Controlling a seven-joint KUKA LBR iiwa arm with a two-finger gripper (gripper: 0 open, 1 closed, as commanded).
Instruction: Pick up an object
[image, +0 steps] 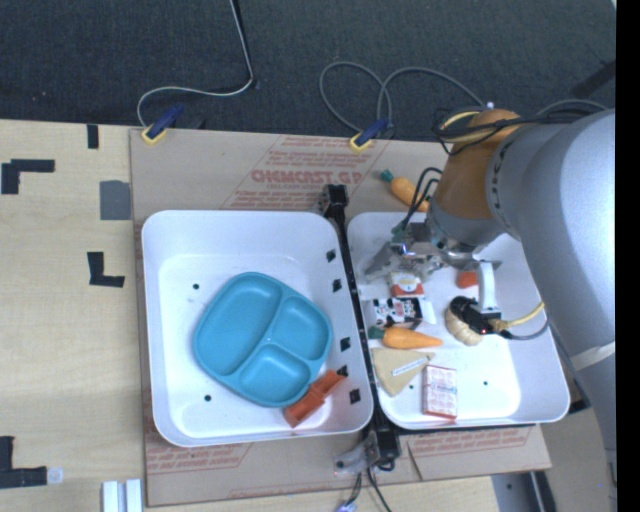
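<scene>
A smooth blue plastic plate (262, 338), split into three compartments, lies in the left bin (160, 300), with an orange strip-shaped toy (312, 398) touching its rim at five o'clock. The right bin (520, 395) holds a tapered orange carrot (410, 339); a pale wedge (397, 374) sits at six o'clock from it and a small red and white printed box (440, 390) at five o'clock. A tan, rounded lump with a dark end (466, 319) rests at three o'clock from the carrot. The grey arm (570, 220) bends in from three o'clock, orange band uppermost, with its gripper (408, 262) low over the bin at twelve o'clock from the carrot. I cannot tell whether it is open or closed. The cardboard (240, 170) on the counter (60, 300) carries red lettering, too faint to read.
</scene>
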